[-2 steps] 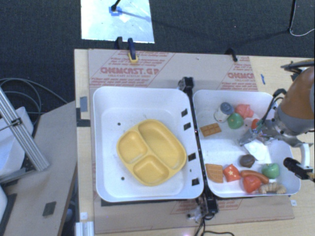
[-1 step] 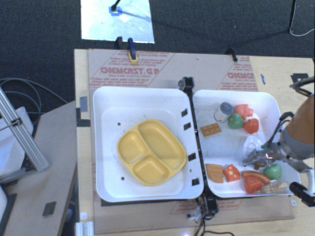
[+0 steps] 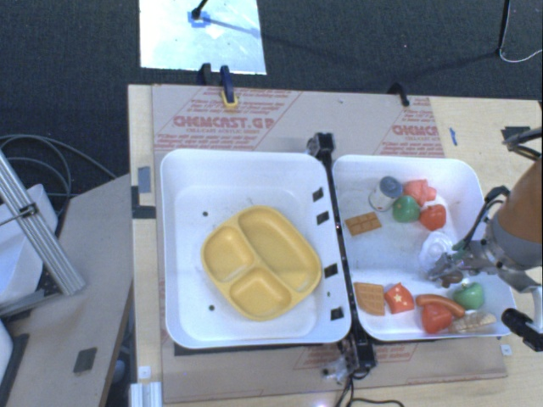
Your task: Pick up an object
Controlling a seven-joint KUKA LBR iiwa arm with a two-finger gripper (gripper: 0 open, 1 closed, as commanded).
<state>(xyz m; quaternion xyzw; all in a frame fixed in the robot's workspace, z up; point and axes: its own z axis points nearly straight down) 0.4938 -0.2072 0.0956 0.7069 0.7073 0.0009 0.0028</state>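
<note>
At the frame's right edge the hand (image 3: 448, 269) sits low among small plastic toy foods in the right bin (image 3: 407, 166); its grip cannot be told. A smooth yellow three-compartment tray (image 3: 260, 261) fills the left bin (image 3: 182, 227).

A pale wooden bench (image 3: 475, 121) stands on dark carpeted floor (image 3: 68, 49). A shiny square sheet (image 3: 202, 24) lies on the carpet beyond it, with cables (image 3: 51, 155) trailing at far left.
</note>
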